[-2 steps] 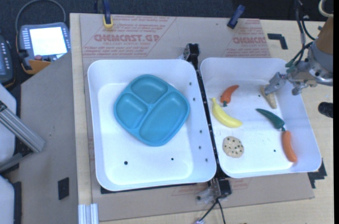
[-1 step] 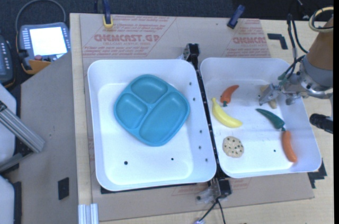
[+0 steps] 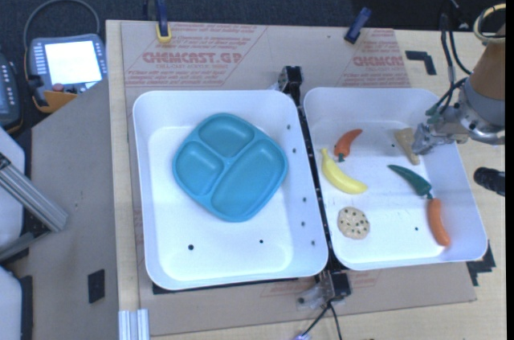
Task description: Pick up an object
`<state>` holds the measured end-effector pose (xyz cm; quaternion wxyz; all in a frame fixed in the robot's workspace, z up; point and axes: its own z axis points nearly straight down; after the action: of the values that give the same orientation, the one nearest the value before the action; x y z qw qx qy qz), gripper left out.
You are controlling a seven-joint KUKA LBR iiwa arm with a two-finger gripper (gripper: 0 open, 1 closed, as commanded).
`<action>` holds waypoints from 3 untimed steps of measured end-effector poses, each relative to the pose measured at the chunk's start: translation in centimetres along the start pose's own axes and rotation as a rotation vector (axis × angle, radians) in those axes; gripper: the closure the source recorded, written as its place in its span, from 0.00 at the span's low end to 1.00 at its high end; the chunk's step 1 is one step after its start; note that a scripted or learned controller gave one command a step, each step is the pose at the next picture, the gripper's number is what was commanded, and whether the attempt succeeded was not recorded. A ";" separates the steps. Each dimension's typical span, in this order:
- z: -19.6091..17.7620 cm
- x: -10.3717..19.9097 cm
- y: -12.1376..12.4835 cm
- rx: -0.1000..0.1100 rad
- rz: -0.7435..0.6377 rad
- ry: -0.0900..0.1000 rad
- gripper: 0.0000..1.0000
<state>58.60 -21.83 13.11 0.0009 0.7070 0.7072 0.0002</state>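
Two shallow white bins side by side on the surface [image 3: 120, 170], a brown sheet with red lettering under them. Left bin [image 3: 152, 161]: a blue divided plate [image 3: 231, 166] near its middle, three compartments, tilted a little against the bin's edges.

Right bin [image 3: 385, 250]: several toy foods, spread apart. Yellow banana [image 3: 342, 176] toward 9 o'clock of the bin's centre, lying on a slant. Small red-orange pepper [image 3: 347, 142] at 12 o'clock from the banana, its lower end just beside the banana's upper tip. Round chocolate-chip cookie [image 3: 352, 223] at 6 o'clock from the banana, near but apart from it. Dark green pepper [image 3: 411, 178] right of centre, slanted, with an orange carrot [image 3: 438, 222] at about 5 o'clock from it, the two almost touching end to end. Tan wedge-shaped piece [image 3: 405, 144] toward 1 o'clock in the bin, close to the far wall.

Grey arm [image 3: 482, 109] in from 3 o'clock, orange band above the wrist. Hand [image 3: 423, 139] low over the right bin at about 2 o'clock of its centre, directly beside the tan piece and seemingly touching its right edge. Cannot tell how far apart the tips stand, nor whether anything sits between them.
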 end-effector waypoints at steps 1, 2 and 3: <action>-4.9 0.4 -0.7 -0.005 -0.001 -0.002 1.00; -11.2 0.7 0.1 -0.007 -0.001 -0.003 1.00; -16.4 0.6 0.2 -0.006 -0.001 -0.003 1.00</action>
<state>58.82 -21.21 29.49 0.0040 0.7065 0.7077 0.0015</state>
